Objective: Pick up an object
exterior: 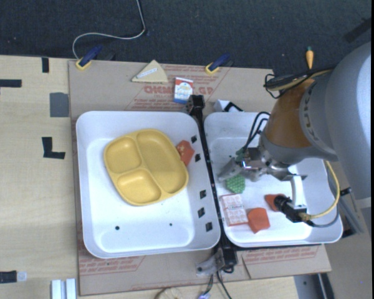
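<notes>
On the bench's left side, the left bin (93,229) held a yellow divided plate (146,166), lying flat toward the bin's upper half. Just beside the plate's right rim, near the divider between the bins, lay a small orange-red piece (186,151). Behind the bins, on the brown cardboard (112,86), sat a small red-and-white carton (183,90) and a tan wedge (151,72). The right bin (234,120) held a green object (236,184), a red-and-white printed packet (233,208) just below it, and an orange block (258,219) touching the packet's lower right corner. The gripper (246,166) hung low inside this bin, directly above the green object; whether its jaws were spread or pressed together could not be told. The grey arm (349,111) filled the right.
</notes>
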Motion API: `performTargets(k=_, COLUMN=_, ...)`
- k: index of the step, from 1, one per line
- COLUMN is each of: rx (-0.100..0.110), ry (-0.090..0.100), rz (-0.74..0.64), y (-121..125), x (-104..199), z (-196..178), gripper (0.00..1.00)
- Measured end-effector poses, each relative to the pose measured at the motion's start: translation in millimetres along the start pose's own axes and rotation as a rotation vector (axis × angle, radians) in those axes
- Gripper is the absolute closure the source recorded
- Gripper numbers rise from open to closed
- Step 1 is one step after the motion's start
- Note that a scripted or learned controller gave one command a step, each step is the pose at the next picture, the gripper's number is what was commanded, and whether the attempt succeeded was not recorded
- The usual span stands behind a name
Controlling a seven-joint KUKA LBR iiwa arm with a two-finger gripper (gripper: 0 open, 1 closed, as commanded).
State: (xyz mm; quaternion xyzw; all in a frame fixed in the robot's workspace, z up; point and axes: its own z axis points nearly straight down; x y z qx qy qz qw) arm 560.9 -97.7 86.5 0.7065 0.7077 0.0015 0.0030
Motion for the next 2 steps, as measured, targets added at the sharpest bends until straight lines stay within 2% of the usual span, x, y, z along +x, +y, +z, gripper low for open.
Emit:
performTargets(k=1, rx=0.0, ry=0.0, rz=-0.001, y=-2.6, x=-0.9, z=-0.1, gripper=0.0)
performTargets(k=2, rx=0.001, ry=-0.001, rz=0.0, y=-2.9, x=-1.6, z=-9.4, gripper=1.0)
